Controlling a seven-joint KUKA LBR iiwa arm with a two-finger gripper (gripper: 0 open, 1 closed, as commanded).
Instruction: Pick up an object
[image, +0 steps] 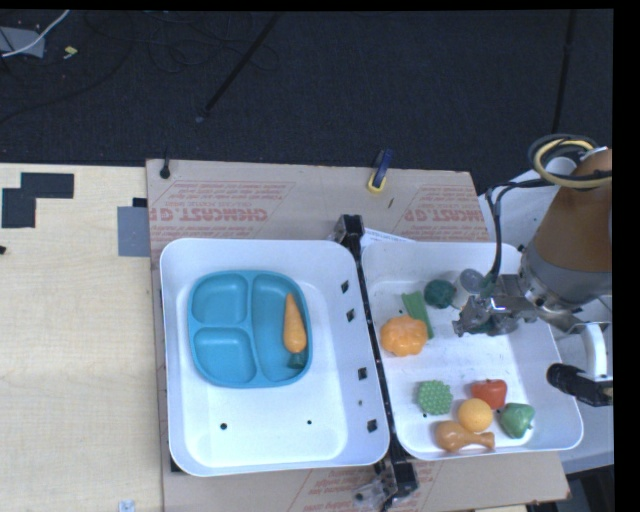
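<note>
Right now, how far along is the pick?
Done: a carrot already lies in the blue tray in the left bin. In hand: nothing visibly; the gripper sits low in the right bin, beside the dark green item. Left: closing on an object and lifting it; the orange item and the rest lie untouched.

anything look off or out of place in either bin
Nothing stands out. The carrot lies in the blue tray in the left bin; the other toy foods sit loose in the right bin, with the gripper over it.

two white bins, one blue tray, eight toy foods
</note>
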